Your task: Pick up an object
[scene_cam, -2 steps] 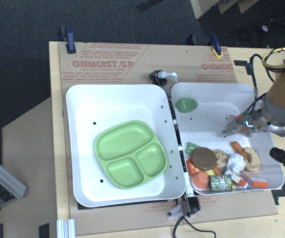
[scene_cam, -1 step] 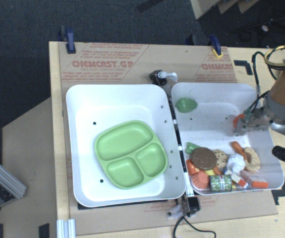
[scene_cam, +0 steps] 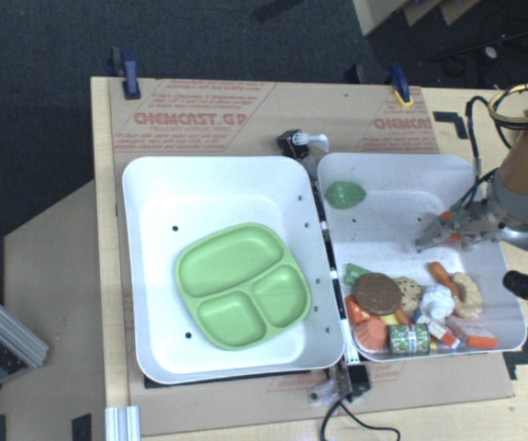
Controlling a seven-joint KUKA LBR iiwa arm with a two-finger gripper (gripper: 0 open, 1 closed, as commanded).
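I see my gripper [scene_cam: 432,237] hanging over the right white bin [scene_cam: 401,173]; whether its jaws are spread, I cannot tell. The heap of small plastic toy foods [scene_cam: 410,315] in that bin's near part looks light, stiff and slippery, so I judge the round brown cookie-like disc [scene_cam: 376,293] best pinched across its edges.

Red print reading "CHEMCAST" followed by letters like "G.P" stands on the brown paper-covered board [scene_cam: 190,118] under the two bins, repeated partly at the board's right end, while the smaller red lines around it are too fine to read
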